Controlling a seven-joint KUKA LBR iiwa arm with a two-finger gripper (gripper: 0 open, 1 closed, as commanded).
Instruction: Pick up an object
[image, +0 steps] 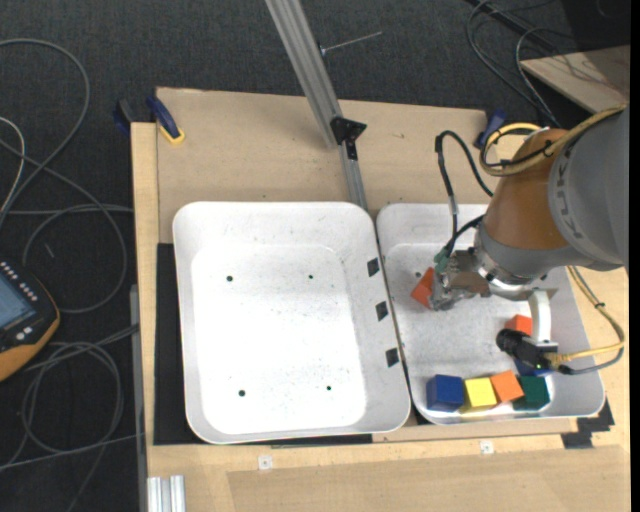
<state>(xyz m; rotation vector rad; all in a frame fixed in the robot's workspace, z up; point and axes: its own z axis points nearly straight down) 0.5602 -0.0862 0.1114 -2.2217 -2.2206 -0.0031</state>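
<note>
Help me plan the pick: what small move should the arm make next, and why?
Probably a short straight lift. The gripper sits low in the right bin, right against an orange-red block. Whether the block is actually held cannot be seen, so raising slightly would test the grasp. The blue block and yellow block lie apart, near the front wall.

Light plywood bench (250, 130). Directly on it: two shallow white plastic bins side by side, left (270, 230), right (415, 225), touching along inner rims.
</note>
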